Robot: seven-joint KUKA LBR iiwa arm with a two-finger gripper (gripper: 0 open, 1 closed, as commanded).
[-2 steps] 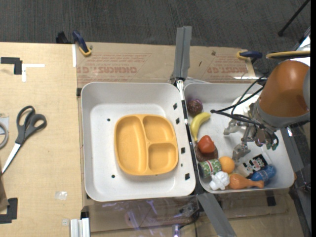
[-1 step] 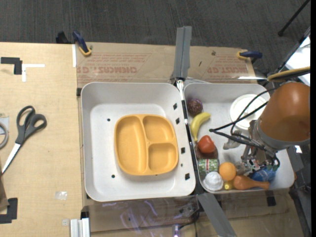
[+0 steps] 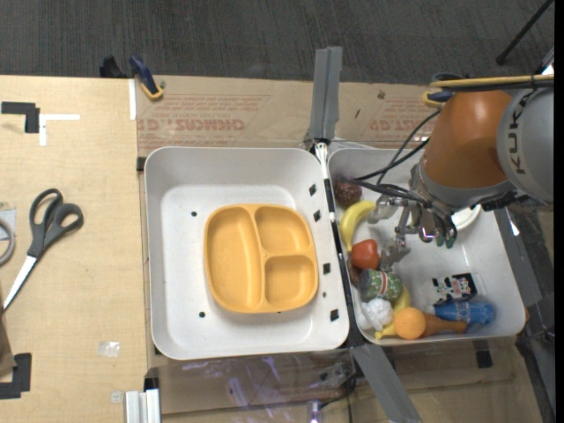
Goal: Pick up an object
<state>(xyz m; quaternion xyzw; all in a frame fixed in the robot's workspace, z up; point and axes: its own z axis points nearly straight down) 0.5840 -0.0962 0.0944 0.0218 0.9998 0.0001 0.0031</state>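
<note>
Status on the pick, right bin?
Gripper low over right white bin, nothing seen held. Nearest: red tomato-like toy and yellow banana toy. Toys crowded along the bin's left wall; orange divided plate in left bin.

Dark carpet floor (image 3: 220, 16) lies beyond a pale wooden bench (image 3: 70, 263).

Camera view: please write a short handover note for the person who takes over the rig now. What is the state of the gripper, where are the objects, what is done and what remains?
Gripper: low over the right bin, nothing visible between its fingers; open or shut unclear.
Objects: banana, red tomato-like item, green item, orange ball and blue toy lie in the right bin. Yellow divided plate sits in the left bin.
Done: arm positioned over the pile.
Left: grasp one object and lift it.
</note>
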